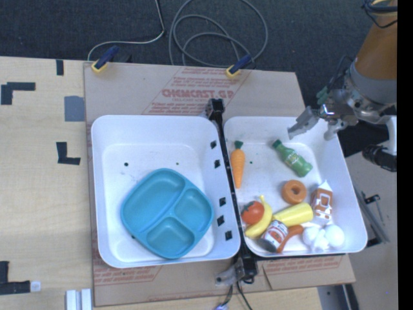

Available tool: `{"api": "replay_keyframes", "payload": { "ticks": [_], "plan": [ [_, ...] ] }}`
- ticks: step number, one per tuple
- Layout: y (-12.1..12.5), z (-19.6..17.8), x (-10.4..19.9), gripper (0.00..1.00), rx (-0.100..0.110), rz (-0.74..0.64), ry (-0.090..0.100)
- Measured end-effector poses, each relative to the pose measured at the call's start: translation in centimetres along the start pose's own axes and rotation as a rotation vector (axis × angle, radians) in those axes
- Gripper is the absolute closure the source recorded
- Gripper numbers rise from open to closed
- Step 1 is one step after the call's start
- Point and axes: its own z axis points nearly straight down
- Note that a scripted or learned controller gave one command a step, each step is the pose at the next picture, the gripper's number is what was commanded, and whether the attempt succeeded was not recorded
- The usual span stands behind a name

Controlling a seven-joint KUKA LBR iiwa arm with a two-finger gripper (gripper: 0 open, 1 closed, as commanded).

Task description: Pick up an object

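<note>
Lying in the right bin [345, 192], the green bottle [292, 158] sits near its upper right corner, apart from carrot [237, 163] and donut [294, 191]. Gripper [316, 126] hovers just above the bottle, fingers spread, holding nothing. Blue tray [168, 212] occupies the left bin [103, 173].

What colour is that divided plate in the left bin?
Light blue. The divided plate shows clearly in the camera view.
</note>
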Motion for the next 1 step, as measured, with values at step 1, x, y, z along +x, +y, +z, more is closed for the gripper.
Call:
{"api": "replay_keyframes", "payload": {
  "ticks": [1],
  "plan": [
    [3.95, 14.27, -1.57, 0.0, 0.009, 0.0, 0.0]
  ]
}}
